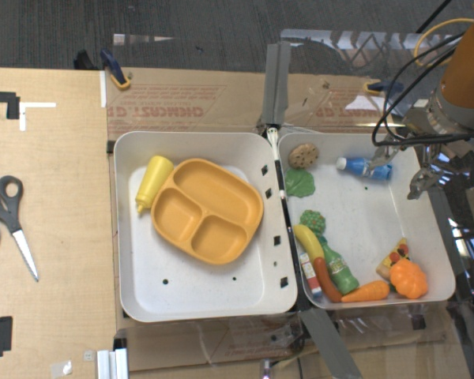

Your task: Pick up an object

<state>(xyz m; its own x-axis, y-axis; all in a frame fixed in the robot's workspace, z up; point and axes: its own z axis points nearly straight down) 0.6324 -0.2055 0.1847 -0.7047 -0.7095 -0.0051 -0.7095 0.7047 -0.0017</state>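
The right bin (426,212) holds a scatter of toy food: a speckled cookie (302,155) and a blue bottle (365,166) on its side at the far end, green leaves (299,184), a banana (307,241), a green bottle (340,272), a carrot (365,292) and an orange fruit (410,280).

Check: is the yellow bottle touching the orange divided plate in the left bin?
Touching. The camera view shows the yellow bottle lying against the upper-left rim of the orange divided plate, with no white bin floor visible between them.
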